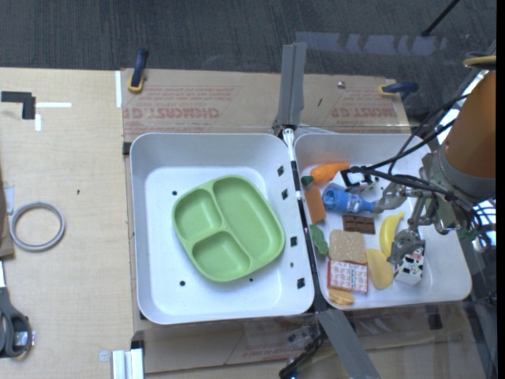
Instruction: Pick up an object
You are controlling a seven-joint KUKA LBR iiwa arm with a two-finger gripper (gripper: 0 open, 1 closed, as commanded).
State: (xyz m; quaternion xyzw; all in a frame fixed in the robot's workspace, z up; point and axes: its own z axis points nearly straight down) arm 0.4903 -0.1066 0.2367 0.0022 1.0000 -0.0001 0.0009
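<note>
Beside banana [390, 233], hand [409, 247] over cow toy [409, 265] (crowded right bin [450, 290])

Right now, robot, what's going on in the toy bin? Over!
Tool low in right bin, above black-and-white toy. Nothing seen in its grasp. Banana and yellow piece crowd close beside. Green plate sits alone in left bin.

You have a pale wooden table [71, 172] carrying two white bins: the left bin [150, 235] and, touching its right side, the right bin [450, 279]. Left of the left bin lie a tape roll [35, 226] and scissors [12, 334].
</note>
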